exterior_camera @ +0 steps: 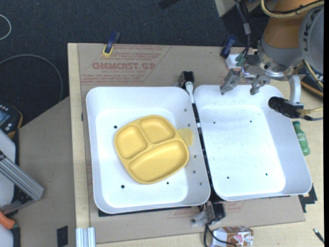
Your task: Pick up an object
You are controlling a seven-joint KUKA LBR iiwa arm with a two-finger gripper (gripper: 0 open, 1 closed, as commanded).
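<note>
One yellow plate (151,148) (three compartments, lying flat) sits in the left bin (97,112), the only thing to pick. The gripper (240,85) hangs over the far edge of the right bin (288,158), fingers spread and holding nothing, well apart from the plate, likely parked clear before reaching across.

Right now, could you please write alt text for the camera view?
A yellow divided plate lies in the left white bin. The arm's open gripper hangs over the far edge of the right white bin, holding nothing.
</note>
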